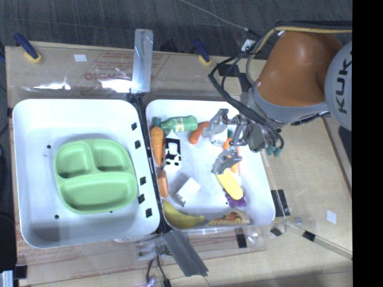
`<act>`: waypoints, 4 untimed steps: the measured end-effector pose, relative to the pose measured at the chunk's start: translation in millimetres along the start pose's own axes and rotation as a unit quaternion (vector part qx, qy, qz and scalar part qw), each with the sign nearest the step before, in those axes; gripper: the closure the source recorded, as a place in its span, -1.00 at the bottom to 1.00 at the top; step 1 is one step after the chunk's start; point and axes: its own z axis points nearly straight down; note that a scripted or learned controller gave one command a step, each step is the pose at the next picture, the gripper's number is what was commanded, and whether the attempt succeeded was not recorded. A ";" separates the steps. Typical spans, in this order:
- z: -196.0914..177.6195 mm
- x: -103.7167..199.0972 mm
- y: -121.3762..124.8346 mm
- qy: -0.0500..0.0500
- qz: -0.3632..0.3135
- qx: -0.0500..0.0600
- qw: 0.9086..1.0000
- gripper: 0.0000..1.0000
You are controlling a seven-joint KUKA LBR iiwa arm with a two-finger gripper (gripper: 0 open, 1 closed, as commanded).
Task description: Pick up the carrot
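The carrot [157,146], long and orange with a green top, lies along the left wall of the right bin [258,160], its top pointing to the back. My gripper [222,142] hangs over the bin's middle right, well to the right of the carrot and apart from it. Its two metal fingers [217,124] stand spread and open. A small orange bit [228,143] shows close by the fingers; I cannot tell whether they touch it.
Around the carrot lie a green bottle [179,124], a short orange piece [196,135], a black-and-white tag [172,152], a white block [187,190], a banana [179,217] and a yellow and purple item [232,187]. The left bin holds a green divided plate [94,175].
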 end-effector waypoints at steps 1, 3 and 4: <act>48.1 -26.8 -90.9 0.000 0.174 0.000 0.985 -1.00; 175.6 -36.2 -100.0 -0.003 0.116 0.000 0.993 1.00; 187.5 20.3 -101.9 -0.001 0.010 -0.001 1.000 1.00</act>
